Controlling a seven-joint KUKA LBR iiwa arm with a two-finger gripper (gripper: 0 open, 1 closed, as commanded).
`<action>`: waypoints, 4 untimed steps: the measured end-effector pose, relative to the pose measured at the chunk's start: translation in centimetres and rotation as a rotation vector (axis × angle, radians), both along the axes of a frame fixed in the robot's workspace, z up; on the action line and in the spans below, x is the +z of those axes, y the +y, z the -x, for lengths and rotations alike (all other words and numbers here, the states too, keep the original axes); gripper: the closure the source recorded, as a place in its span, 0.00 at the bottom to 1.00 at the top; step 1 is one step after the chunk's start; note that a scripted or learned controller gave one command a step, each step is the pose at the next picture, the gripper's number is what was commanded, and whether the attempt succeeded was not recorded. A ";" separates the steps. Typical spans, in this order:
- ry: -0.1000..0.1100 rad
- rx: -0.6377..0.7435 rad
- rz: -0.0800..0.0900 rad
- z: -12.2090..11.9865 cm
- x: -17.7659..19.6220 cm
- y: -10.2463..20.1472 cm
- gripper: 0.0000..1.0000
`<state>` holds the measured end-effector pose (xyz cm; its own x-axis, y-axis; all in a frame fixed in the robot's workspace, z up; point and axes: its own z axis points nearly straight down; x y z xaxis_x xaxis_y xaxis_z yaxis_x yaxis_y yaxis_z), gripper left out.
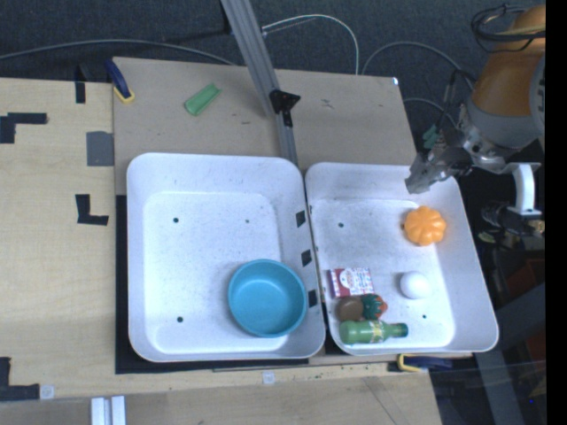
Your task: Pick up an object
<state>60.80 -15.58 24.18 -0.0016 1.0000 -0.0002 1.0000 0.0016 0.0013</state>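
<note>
Pincer point(420, 182) just above orange pumpkin point(424, 226)

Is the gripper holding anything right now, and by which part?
Nothing is held. The gripper sits above the right bin's upper rim, apart from the orange pumpkin.

Orange pumpkin point(424, 225), white egg point(414, 284), red carton point(351, 282), green bottle point(373, 330) on its side; right bin point(472, 264).

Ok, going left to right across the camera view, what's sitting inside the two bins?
Blue bowl → red carton → white egg → orange pumpkin. The green bottle and the small item above it overlap the carton's span, so I left them out.
</note>
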 end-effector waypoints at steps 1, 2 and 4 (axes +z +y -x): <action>0.002 0.004 -0.002 1.0 0.8 5.0 1.00; 0.005 0.004 -0.002 2.4 -0.7 10.1 1.00; 0.003 0.006 -0.002 5.4 -0.8 21.1 1.00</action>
